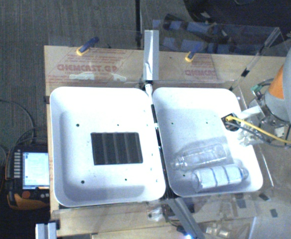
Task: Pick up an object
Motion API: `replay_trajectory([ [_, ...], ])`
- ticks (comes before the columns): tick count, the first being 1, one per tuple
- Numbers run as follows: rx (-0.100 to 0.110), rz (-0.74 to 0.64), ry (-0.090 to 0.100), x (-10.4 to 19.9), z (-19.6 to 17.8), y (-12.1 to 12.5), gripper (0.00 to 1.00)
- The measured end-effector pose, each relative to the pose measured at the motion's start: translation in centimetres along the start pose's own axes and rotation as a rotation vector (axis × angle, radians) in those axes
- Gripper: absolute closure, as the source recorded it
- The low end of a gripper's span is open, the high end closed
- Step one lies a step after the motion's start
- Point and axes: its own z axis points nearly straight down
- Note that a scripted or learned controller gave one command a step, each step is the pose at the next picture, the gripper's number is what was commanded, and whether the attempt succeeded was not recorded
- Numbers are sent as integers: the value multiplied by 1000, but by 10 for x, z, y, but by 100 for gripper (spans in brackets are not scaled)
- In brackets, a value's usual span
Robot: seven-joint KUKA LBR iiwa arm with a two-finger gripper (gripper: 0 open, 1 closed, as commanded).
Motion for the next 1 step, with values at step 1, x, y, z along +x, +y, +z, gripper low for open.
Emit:
replay_trajectory([
  [1, -3, 6, 8, 16, -114, -54, 100],
])
